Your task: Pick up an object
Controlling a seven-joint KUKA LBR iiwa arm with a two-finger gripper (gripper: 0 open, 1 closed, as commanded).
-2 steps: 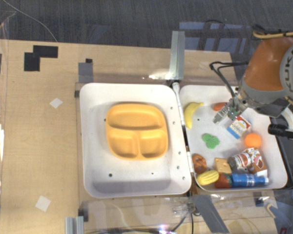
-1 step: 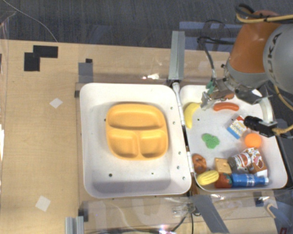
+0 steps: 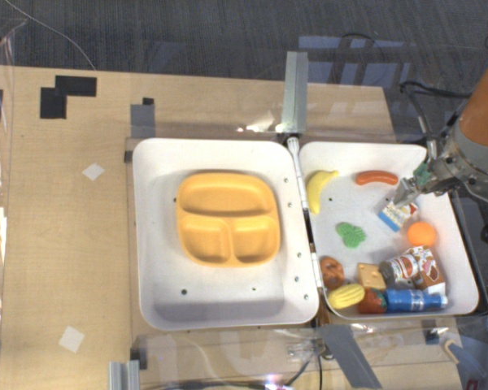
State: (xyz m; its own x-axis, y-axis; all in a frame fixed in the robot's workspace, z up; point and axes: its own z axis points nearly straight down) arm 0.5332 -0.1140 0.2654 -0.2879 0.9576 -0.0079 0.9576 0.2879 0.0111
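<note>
One gripper reaches in at right of frame, its tips down on a small blue-and-white carton in the right bin; its opening cannot be told.

The arm is reaching in from the right edge, its orange band showing above the wrist. The end effector is pointing down and leftward, its tips angling low.

A robotics lab, by the look of it: a wooden bench with black tape markers, metal brackets fixing two white bins, loose cables, grey carpet.
</note>
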